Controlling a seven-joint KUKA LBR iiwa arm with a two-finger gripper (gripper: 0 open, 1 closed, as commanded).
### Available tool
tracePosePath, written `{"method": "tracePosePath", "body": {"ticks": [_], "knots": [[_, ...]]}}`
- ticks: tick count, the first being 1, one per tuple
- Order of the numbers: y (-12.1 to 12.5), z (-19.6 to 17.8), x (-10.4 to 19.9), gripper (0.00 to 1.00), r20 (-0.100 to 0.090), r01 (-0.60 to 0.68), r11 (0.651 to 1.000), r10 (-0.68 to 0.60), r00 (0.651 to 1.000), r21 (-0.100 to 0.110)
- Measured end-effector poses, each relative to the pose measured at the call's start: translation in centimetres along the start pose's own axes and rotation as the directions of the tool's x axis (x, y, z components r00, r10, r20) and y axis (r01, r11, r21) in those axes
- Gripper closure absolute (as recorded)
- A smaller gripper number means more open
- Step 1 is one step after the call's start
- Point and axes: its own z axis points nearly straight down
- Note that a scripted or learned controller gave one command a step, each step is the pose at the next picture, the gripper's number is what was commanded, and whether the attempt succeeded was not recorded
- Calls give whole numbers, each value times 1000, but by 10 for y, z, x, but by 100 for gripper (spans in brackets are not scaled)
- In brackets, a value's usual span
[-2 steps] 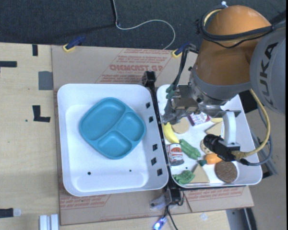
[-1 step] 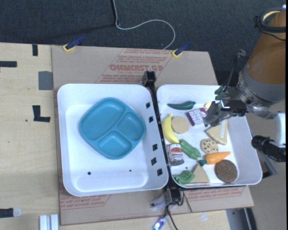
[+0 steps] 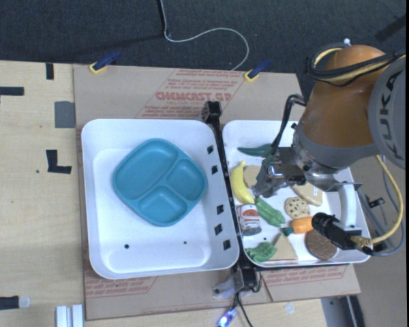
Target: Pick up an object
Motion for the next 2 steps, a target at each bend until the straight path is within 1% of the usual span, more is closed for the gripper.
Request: {"method": "tracePosePath", "body": {"ticks": [1,2], "knots": [[1,-98,64,100,-1,5,1000,-5,1000,-17],[0,-163,57,100,1,-2,1000,2,1000,-15]]}}
